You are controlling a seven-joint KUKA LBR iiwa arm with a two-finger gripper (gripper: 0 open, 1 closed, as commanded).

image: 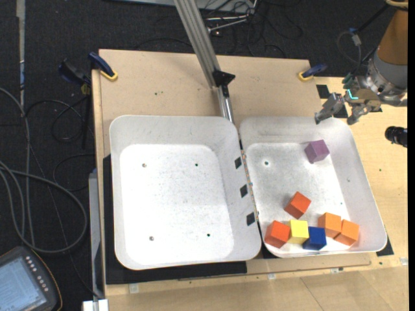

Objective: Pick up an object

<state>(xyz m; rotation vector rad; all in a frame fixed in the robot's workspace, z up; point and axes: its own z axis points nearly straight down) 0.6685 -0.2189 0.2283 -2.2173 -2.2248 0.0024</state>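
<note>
Two shallow white plastic bins sit side by side on the tan wooden bench (168,86). The right bin (363,193) holds a purple cube (317,151) toward its back and six cubes (311,229) clustered near its front edge, beside the left bin (123,193).

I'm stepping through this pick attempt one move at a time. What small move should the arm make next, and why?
Probably shift the gripper toward the view's bottom-left until it hangs over the purple cube. The gripper sits above the far rim of the right bin, holding nothing, and the purple cube is the nearest block and lies apart from the cluster at the near edge.
</note>
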